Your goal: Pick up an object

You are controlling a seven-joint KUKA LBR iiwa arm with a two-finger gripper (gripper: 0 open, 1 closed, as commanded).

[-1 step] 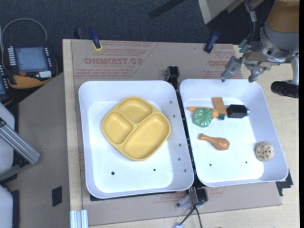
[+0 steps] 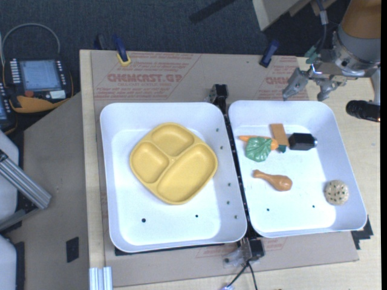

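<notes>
Beyond the right bin (image 2: 338, 219), open empty pincer (image 2: 309, 87)

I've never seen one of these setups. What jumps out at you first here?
The big yellow divided plate lying in the left white bin dominates. The right white bin holds a scatter of small things: a green leaf, a tan wooden block, a black piece, an orange drumstick-like toy and a speckled cookie. The tool hangs open above that bin's far edge.

Floor (image 2: 91, 11): we see dark blue-grey carpet.
Bench (image 2: 181, 71): we see a pale board, clamped at its far edge.
Left: we see a handheld screen unit (image 2: 37, 77).
</notes>
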